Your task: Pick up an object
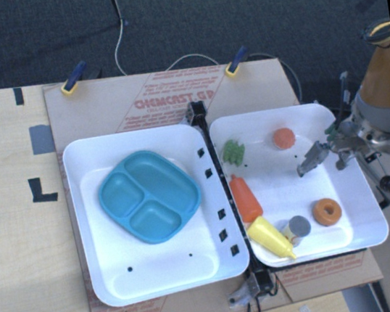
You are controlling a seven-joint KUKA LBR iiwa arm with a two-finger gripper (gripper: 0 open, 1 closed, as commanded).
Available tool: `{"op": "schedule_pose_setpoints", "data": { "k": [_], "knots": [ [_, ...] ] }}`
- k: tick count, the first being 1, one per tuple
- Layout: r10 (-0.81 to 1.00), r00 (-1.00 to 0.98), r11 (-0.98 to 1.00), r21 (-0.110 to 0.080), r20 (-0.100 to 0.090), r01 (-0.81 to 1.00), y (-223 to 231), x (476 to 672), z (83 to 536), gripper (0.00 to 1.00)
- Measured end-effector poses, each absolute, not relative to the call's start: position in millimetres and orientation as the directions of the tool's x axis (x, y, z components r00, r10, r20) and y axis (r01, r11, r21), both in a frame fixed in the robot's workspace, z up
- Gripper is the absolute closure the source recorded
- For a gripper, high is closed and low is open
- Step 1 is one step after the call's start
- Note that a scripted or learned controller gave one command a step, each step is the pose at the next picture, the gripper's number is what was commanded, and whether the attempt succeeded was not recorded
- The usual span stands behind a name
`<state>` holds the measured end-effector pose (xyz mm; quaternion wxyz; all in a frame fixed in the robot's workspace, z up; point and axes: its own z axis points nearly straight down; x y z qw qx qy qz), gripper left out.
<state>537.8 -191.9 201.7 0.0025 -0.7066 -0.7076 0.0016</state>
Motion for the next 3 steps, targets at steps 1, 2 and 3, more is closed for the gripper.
{"op": "schedule_pose_setpoints", "data": {
  "k": [1,2,3],
  "knots": [
    [1.0,-0.001,0.001,-0.008,0.002,1.0,-183,531.0,143,0.0],
    [1.0,-0.001,0.001,-0.006,0.001,1.0,-182,529.7,89,0.0],
    [1.0,-0.003,0.003,-0.004,0.001,1.0,-181,530.6,102,1.0]
  ]
}}
